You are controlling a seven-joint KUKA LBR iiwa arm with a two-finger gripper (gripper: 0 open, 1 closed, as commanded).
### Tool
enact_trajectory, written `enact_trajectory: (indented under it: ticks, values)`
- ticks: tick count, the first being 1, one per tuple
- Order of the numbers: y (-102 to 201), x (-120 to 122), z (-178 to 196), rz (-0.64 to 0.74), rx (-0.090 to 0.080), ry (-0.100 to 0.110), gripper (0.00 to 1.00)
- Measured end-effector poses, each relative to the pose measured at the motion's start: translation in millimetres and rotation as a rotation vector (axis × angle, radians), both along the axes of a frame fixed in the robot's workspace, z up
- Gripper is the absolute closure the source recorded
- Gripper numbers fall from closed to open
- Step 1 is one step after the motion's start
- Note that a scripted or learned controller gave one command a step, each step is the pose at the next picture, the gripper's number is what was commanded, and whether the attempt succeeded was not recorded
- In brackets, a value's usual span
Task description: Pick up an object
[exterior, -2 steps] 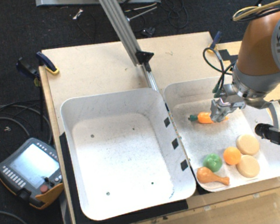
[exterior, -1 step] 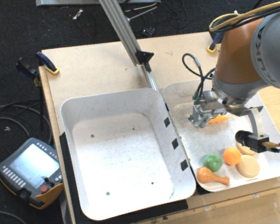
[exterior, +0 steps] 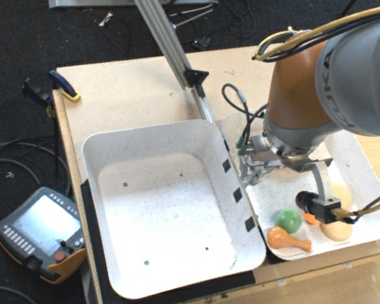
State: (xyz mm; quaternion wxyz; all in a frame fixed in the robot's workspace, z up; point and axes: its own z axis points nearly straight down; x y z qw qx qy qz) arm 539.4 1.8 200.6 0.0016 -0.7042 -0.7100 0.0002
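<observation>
The claw [exterior: 255, 166] is held at the shallow white right bin's [exterior: 365, 164] inner edge; its grip cannot be told. Below it, a round green ball [exterior: 287, 220] and an orange gourd-shaped toy [exterior: 287, 239] are crowded at the rim.

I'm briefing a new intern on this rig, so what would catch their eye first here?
The big grey arm, orange-banded, looms in from the right over the right bin. Under it, near that bin's front edge, a green ball, an orange pear-shaped toy and a pale egg-like piece lie clustered. The large left bin spreads white across the centre.
</observation>
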Motion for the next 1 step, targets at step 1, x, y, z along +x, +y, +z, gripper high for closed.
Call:
enact_trajectory:
  ticks: [1]
  values:
    - [55.0, -7.3, 20.3, 0.000, 0.001, -0.004, 1.00]
